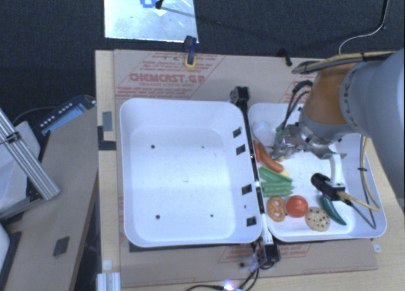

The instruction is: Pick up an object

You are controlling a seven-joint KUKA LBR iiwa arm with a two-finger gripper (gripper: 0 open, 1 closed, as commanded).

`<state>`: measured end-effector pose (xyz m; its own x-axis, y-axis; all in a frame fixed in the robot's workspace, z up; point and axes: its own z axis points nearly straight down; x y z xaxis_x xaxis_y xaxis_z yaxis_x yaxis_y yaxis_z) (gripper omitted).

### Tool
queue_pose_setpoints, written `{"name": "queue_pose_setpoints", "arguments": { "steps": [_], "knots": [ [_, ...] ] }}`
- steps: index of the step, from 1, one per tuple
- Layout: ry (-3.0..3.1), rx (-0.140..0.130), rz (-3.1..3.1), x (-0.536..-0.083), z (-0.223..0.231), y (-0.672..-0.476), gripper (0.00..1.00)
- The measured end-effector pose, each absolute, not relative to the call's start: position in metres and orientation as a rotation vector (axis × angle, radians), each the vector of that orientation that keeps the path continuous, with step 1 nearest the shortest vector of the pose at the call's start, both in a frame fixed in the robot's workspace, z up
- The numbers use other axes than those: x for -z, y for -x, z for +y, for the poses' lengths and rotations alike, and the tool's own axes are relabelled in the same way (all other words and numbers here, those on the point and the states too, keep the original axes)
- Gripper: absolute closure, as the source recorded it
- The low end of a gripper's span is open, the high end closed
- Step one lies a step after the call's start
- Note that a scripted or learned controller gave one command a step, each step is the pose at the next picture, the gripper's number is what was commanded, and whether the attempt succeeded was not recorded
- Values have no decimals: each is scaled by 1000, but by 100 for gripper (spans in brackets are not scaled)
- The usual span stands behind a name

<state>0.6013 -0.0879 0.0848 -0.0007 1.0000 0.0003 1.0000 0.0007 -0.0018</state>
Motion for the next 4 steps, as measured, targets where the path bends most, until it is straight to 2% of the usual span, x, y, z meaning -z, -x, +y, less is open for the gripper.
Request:
{"name": "queue_pose_setpoints", "arguments": {
  "steps": [1, 2, 3, 4],
  "knots": [
    [2228, 22, -2242, -247, -90, -653, 100],
    [2218, -10, -2215, -142, -112, -610, 100],
    [2231, 0, -2222, -188, -173, -607, 100],
    [2225, 19, -2242, -458, -123, -629, 100]
  ]
}}
